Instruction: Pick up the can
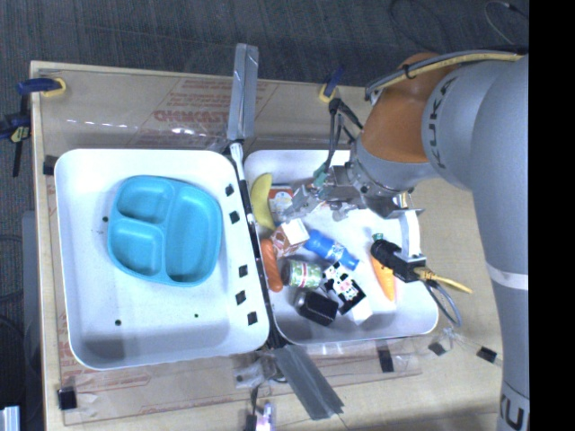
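Your arm (pixel 467 88) looms closest, gripper (pixel 316 196) low over the right bin's (pixel 422 317) far end, approaching. The can (pixel 304 275) lies sideways amid clutter, just beside 1 carrot (pixel 272 264); next, shift nearer.

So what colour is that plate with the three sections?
Light blue. The divided plastic plate sits in the left white bin, seen in the camera view.

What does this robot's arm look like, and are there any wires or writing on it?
The arm is a thick, rounded grey body with an orange band above the wrist. Dark KUKA lettering runs along the grey shell. Thin cables loop over the orange part, and the gripper end is a cluster of grey metal parts and dark wires.
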